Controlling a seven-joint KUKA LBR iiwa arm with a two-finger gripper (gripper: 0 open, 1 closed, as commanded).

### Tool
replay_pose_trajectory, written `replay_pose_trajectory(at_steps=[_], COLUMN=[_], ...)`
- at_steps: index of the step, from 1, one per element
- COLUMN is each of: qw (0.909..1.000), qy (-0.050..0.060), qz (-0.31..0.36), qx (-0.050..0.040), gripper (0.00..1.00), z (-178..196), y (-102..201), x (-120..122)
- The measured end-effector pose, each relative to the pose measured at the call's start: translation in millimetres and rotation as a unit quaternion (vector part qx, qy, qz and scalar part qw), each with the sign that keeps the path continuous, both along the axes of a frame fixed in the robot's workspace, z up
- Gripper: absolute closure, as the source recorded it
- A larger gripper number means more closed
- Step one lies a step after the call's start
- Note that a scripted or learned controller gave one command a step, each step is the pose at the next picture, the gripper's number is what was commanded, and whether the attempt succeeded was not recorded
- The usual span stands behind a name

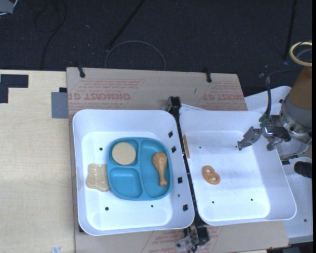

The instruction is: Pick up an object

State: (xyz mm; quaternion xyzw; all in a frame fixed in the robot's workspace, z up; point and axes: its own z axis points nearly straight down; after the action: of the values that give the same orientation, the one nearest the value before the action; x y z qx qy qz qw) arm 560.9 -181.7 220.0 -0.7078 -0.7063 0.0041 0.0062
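A brown pretzel [210, 175] lies on the floor of the right bin [237, 207], left of its middle. My gripper [257, 142] hangs over the right bin's far right part, up and to the right of the pretzel and well apart from it. Its fingers [247, 139] stand open with nothing between them. The left bin [89, 215] holds a blue sectioned tray [127, 183] with a round tan cookie [123, 153] and a toy drumstick [160, 167] in it. A pale piece of toast [97, 177] lies just left of the tray.
A black clamp strip [180, 157] runs between the two bins. Cardboard [147, 91] lies under the bins. The arm's grey body and orange band [305, 96] stand at the right edge. A thin orange stick [186, 144] lies along the right bin's left wall.
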Motion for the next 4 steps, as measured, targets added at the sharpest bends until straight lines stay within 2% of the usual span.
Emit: replay_pose_trajectory(at_steps=[1, 4], qw=[1.0, 1.0], qy=[-0.007, -0.006], qz=[0.001, 0.0], qx=[-0.0014, -0.001], gripper=[0.0, 0.0], z=[7.2, -134.7], y=[-0.1, 1.5], x=[2.7, 9.2])
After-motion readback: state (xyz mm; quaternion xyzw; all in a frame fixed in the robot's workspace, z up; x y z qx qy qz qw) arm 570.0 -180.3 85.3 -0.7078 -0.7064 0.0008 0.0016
